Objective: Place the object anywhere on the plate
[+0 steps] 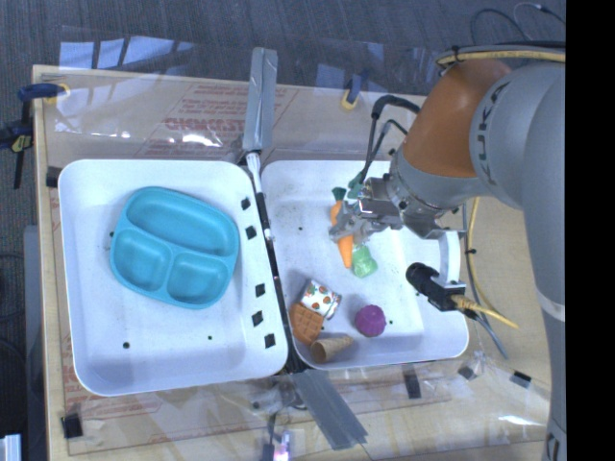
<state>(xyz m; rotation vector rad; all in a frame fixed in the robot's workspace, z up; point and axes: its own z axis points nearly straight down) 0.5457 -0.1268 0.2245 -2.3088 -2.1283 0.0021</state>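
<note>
The tool point(357, 221) on the grey arm with the orange band hangs low over the right white bin point(404, 349), near its far side. Right under it lie a small orange toy carrot point(346, 250) and a round green toy point(363, 263), touching each other. The carrot's long side runs from far to near, with the green toy at its near right end. The tool's tips are mixed up with the carrot's top, so it is not clear whether the tool is open, closed or gripping anything.

The blue plastic plate with three sections point(176, 248) sits in the left white bin point(86, 353), well to the left of the tool. A raised wall between the two bins stands in the way, so the thing likely has to go up and over to the left.

Near the front of the right bin lie a purple ball point(371, 320), a tan waffle cone point(327, 348) and a small patterned box point(320, 301). The arm hides part of the bin's right side.
</note>
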